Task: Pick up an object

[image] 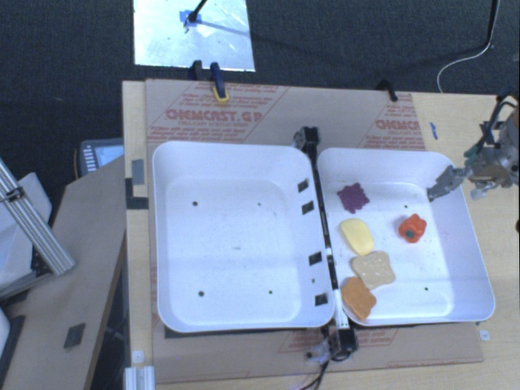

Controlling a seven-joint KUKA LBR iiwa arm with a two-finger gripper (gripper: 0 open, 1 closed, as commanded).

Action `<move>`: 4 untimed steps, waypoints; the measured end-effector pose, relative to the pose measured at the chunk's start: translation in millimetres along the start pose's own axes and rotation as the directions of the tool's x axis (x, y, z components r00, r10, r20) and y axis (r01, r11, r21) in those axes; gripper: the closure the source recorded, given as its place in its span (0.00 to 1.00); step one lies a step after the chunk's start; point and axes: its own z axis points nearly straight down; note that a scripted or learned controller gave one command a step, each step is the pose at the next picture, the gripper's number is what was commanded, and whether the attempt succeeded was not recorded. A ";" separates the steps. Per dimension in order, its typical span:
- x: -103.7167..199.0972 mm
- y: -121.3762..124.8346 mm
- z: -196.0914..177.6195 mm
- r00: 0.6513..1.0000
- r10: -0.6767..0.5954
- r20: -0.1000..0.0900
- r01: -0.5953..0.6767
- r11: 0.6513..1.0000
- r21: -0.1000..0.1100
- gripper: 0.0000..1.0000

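Orange-brown toy (pixel 358 297) nearest, flat, rounded; claw (pixel 445 183) at right bin (pixel 479 291) edge, grip state unclear.

The end effector (pixel 448 182) sits at the right bin's (pixel 479 295) far right corner, small and blurred, so whether its fingers are parted or closed cannot be told. The arm (pixel 497 157) behind it is cut off by the picture's right edge. The surface's (pixel 134 242) near left corner runs off the bottom edge. Lettering on the cardboard sheet (pixel 268 112) under the bins is partly covered by them.
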 end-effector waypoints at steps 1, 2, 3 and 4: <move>-1.7 18.3 151.5 1.000 -0.001 -0.002 0.001 1.000 0.005 0.00; -3.0 19.8 133.3 1.000 0.000 0.001 0.000 1.000 -0.003 1.00; 71.9 41.8 54.9 1.000 -0.009 -0.002 0.009 1.000 -0.009 1.00; 150.6 -26.9 -61.2 1.000 -0.010 -0.004 0.010 1.000 -0.008 1.00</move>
